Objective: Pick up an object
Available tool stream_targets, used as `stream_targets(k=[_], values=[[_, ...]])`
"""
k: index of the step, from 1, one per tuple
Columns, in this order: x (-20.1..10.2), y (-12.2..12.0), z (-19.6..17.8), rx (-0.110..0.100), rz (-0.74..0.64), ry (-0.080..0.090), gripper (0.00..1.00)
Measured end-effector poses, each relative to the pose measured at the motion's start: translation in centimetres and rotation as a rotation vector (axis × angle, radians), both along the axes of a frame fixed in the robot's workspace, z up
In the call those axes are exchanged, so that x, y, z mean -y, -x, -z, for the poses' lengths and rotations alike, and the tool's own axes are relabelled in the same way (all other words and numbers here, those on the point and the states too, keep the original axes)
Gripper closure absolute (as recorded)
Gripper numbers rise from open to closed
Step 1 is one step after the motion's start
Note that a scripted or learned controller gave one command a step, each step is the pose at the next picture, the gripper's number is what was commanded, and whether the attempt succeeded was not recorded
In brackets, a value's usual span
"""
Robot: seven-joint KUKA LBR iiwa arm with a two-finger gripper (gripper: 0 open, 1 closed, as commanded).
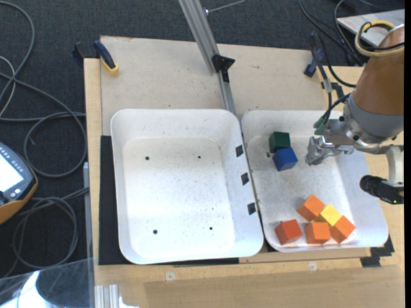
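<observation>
In the right bin point(359, 172) a green block point(279, 139) sits near the back, with a blue block point(284, 158) touching its front. Near the bin's front lie several orange blocks point(313, 207) and one yellow block point(331, 215), clustered together; one darker orange block point(289, 231) lies a little left of them. My gripper point(315, 154) hangs over the right bin, just right of the blue block and apart from it. Nothing shows between its fingers.
The left bin point(176, 185) lies beside the right one. A metal pole point(205, 37) slants across the back of the bench. Blue clamps point(106, 55) grip the board's back corners. Cables lie on the floor to the left.
</observation>
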State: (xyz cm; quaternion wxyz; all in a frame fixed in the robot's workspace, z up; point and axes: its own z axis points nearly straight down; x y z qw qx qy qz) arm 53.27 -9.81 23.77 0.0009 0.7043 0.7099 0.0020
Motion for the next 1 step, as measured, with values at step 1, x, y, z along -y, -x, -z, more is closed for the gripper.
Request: stream_targets(k=[1], values=[[-5.52,-1.01,-0.91,-0.001,0.000,0.000,1.00]])
